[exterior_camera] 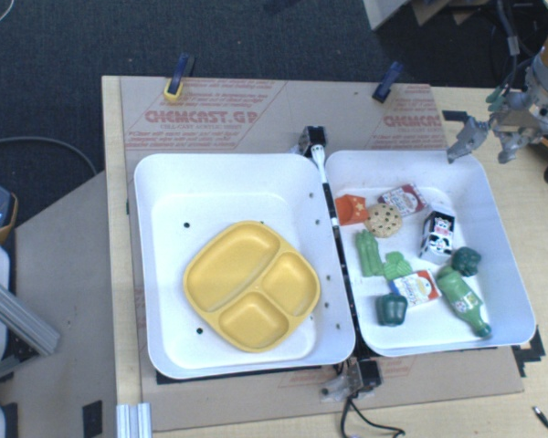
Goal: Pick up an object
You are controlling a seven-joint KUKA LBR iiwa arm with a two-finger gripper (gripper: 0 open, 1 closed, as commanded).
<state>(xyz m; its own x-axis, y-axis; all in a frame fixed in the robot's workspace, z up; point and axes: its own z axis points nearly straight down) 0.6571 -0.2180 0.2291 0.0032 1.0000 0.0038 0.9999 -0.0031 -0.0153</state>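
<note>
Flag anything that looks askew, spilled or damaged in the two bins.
Nothing looks spilled or broken. The yellow divided plate sits turned at an angle to the left bin, not squared with its walls. The toy foods lie jumbled in the right bin; the green bottle is on its side.

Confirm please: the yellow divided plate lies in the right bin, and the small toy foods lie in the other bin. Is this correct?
Not quite. The camera view shows the yellow divided plate in the left bin. The small toy foods lie in the other, the right bin.
</note>
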